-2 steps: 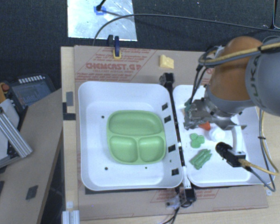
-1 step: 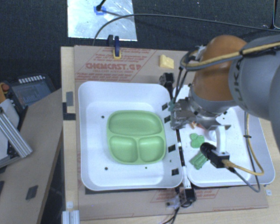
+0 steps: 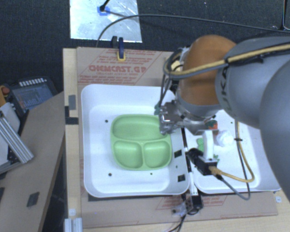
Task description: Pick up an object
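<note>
Mid-frame, the grey arm's two-finger gripper (image 3: 165,123) sits at the pale green three-compartment plastic tray's (image 3: 135,144) right rim in the left shallow white bin (image 3: 94,129); its grip cannot be told.

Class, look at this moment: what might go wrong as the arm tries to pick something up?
1. The gripper sits at the right rim of the green tray; a thin rim may slip free.
2. The tray is wide and could tip or catch the bin wall.
3. The arm hides small items in the right bin, so contact there is likely.
</note>
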